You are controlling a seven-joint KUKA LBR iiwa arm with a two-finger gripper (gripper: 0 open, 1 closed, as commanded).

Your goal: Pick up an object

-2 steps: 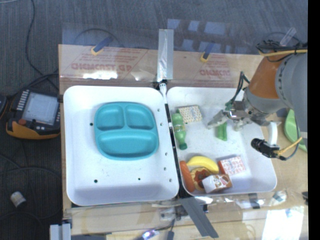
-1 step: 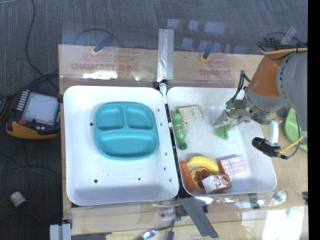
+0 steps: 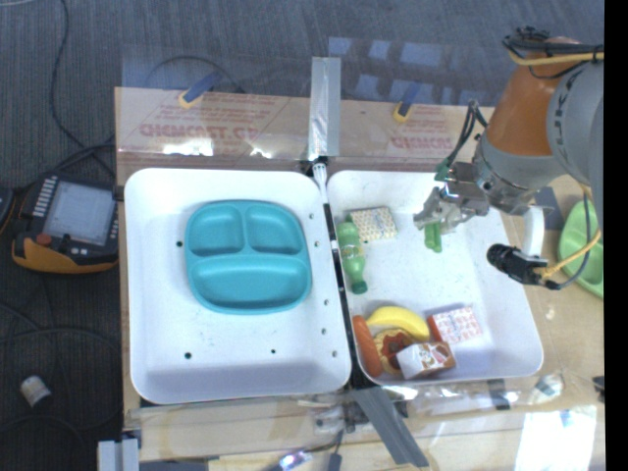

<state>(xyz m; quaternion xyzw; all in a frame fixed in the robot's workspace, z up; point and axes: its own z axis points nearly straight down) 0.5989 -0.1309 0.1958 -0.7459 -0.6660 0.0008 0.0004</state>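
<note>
The desk (image 3: 88, 381) is covered in dark grey carpet-like fabric, with thin cables trailing across its far left and a handheld control pendant (image 3: 61, 226) with an orange-edged case lying at the left. Two shallow white bins sit side by side on a brown cardboard sheet (image 3: 226, 126) whose red printing is upside down and too blurred to read. The left bin (image 3: 157, 361) holds a teal divided plate (image 3: 247, 256). The right bin (image 3: 491, 302) holds the loose items: a green bottle (image 3: 350, 255) against the left wall, a small patterned packet (image 3: 373, 225) just right of it, and in the near part a banana (image 3: 396, 319), a red-and-white carton (image 3: 426, 358) and a pink patterned box (image 3: 456, 324) clustered together; their labels cannot be read. The arm (image 3: 535, 126) reaches in from the right, and the claw (image 3: 434, 226) hangs over the far right part of the right bin, with a small green object (image 3: 433, 238) at its tips; whether the claw is apart or together, I cannot tell.
</note>
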